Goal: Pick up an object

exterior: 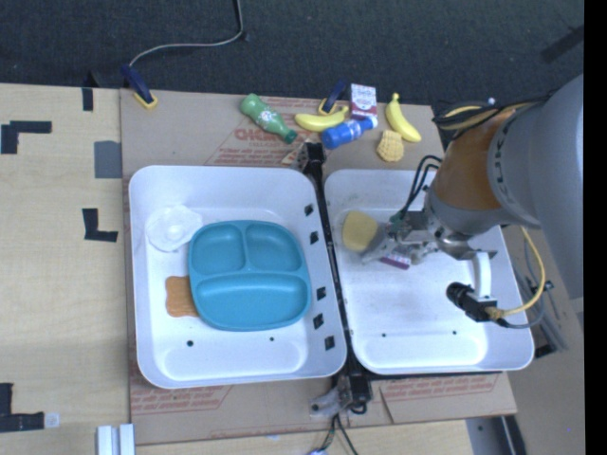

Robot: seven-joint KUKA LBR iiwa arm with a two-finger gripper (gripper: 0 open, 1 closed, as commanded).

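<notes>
Within right bin point(427, 349), upper-left quarter: yellow rounded object point(358, 229) lies just left of gripper point(391, 246), almost touching; gripper's opening and hold cannot be told.

even overhead light, soft picture, no harsh glare

the two white bins point(228, 183) are the brightest surfaces — close to washed out along their walls, with a faint sheen on the blue plate point(250, 275). shadows are short and soft: a thin dark edge under the plate and a vague grey smudge beneath the arm point(531, 173) on the right bin's floor. the dark floor at the top swallows detail. the whole frame is mildly blurred and low in resolution — small items behind the bins read as colour blobs, and the arm's near, large parts look softest.
</notes>
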